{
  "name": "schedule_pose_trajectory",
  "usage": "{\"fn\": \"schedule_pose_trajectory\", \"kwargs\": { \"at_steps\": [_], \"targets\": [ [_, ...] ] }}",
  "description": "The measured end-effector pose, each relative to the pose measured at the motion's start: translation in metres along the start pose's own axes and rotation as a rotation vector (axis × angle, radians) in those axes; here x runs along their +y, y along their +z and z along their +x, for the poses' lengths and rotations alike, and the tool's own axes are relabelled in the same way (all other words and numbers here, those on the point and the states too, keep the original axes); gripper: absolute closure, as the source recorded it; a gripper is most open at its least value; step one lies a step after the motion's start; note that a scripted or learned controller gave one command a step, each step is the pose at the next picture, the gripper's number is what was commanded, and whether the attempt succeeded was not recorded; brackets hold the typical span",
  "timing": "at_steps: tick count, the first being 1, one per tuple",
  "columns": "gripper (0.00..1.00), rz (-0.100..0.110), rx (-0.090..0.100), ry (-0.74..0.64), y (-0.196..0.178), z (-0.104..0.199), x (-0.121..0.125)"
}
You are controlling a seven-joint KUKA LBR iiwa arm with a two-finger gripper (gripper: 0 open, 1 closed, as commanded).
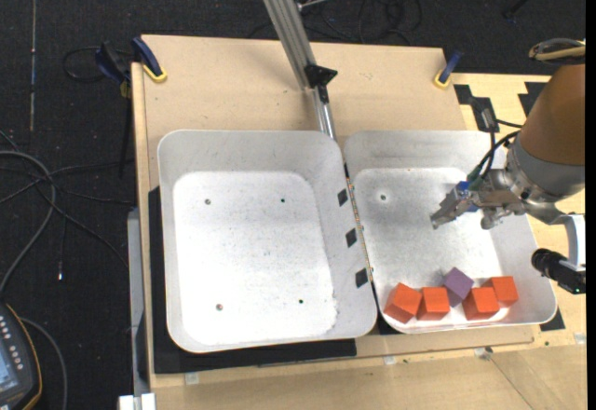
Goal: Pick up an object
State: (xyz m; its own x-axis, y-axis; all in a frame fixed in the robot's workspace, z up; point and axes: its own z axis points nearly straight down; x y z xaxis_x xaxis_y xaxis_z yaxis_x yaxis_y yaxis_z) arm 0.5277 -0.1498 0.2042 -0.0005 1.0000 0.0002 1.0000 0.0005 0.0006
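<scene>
Several orange blocks lie in a row along the front wall of the right bin, with a purple block among them. My gripper hangs over the right bin's middle right, well behind the row of blocks. Its two fingers are spread apart with nothing between them. The grey and orange arm comes in from the right edge.
The left bin sits beside the right one, with black clips along the shared rim. A slanted metal pole rises behind the bins. Blue and yellow clamps hold the back corners of the bench.
</scene>
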Motion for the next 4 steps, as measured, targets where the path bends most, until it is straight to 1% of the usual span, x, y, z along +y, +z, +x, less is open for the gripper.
{"fn": "schedule_pose_trajectory", "kwargs": {
  "at_steps": [1,2,3,4],
  "targets": [
    [0.0,0.001,-0.003,0.002,0.052,-0.062,0.067],
    [0.0,0.0,-0.001,0.001,0.09,-0.071,0.098],
    [0.0,0.002,-0.001,-0.001,0.11,-0.06,0.091],
    [1.0,-0.001,-0.003,-0.003,0.098,-0.06,0.092]
  ]
}}
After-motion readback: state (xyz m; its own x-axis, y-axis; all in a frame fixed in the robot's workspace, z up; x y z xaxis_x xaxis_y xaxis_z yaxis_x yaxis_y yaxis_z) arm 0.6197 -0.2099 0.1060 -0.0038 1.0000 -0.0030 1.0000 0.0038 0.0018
